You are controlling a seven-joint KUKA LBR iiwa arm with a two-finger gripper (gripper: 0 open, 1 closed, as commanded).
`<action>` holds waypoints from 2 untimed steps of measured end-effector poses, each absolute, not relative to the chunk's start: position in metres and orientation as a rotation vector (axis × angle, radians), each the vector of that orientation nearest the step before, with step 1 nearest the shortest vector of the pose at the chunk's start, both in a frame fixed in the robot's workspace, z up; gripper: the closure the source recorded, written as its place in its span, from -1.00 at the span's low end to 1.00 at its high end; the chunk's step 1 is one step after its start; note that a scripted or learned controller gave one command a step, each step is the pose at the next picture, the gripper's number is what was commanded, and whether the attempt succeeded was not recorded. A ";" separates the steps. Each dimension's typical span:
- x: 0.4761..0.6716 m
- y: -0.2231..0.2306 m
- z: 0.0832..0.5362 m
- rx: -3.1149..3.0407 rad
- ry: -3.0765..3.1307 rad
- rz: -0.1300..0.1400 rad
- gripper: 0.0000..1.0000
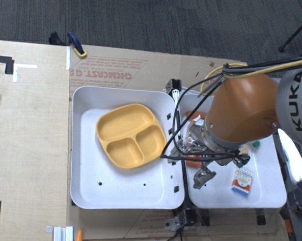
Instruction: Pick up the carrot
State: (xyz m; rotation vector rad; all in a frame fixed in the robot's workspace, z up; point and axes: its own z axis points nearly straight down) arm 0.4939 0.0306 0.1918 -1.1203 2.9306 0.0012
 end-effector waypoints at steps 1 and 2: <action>0.527 0.069 0.192 -1.746 2.605 0.002 -1.00; 0.493 0.139 0.109 -1.846 2.540 0.004 -1.00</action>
